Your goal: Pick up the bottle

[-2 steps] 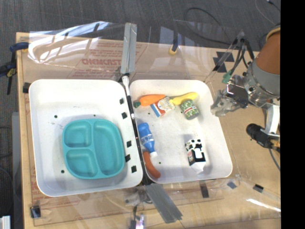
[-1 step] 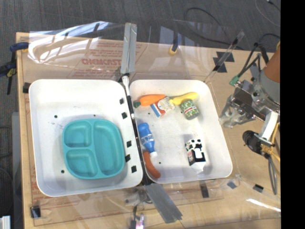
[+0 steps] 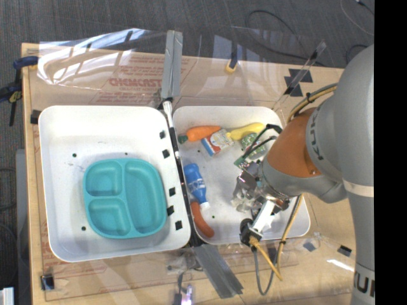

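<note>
Bottle (image 3: 194,183) (blue) lying in right bin (image 3: 224,115), gripper (image 3: 245,196) nearby

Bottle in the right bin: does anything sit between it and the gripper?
Nothing visible does. The blue bottle lies by the right bin's left wall; bare white floor separates it from the gripper. An orange sausage-like toy lies just below the bottle.

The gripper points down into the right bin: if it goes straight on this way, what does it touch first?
Probably the bare white floor of the right bin, just under the gripper. The blue bottle lies apart, to its left in the view. Depth is hard to judge.
</note>
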Robot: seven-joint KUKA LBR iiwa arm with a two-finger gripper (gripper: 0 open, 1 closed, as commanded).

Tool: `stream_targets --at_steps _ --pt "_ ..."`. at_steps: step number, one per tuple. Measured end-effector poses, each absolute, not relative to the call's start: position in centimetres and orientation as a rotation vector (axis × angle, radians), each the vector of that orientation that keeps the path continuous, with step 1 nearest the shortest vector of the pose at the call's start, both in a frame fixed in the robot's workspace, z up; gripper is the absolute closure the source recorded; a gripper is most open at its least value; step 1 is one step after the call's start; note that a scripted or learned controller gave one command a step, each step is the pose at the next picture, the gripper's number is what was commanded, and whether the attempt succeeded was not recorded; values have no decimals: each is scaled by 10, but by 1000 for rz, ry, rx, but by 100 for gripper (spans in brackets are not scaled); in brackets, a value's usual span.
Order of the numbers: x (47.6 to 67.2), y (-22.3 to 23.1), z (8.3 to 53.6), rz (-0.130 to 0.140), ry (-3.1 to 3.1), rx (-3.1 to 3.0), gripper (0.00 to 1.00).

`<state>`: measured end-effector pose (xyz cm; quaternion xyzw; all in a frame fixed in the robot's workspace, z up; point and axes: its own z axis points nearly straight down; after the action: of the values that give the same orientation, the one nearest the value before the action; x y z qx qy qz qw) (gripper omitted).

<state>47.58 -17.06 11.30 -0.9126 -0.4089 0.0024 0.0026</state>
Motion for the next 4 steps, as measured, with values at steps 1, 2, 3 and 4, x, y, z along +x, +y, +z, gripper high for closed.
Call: stream_targets --at_steps 1,2,3,4 --pt "515 -84 190 5 -1393 -2813 100" --pt "526 -32 237 6 -1651 -2670 100" --pt "480 38 244 13 -816 -3031 100" --pt "517 111 211 5 -326 -3126 100"
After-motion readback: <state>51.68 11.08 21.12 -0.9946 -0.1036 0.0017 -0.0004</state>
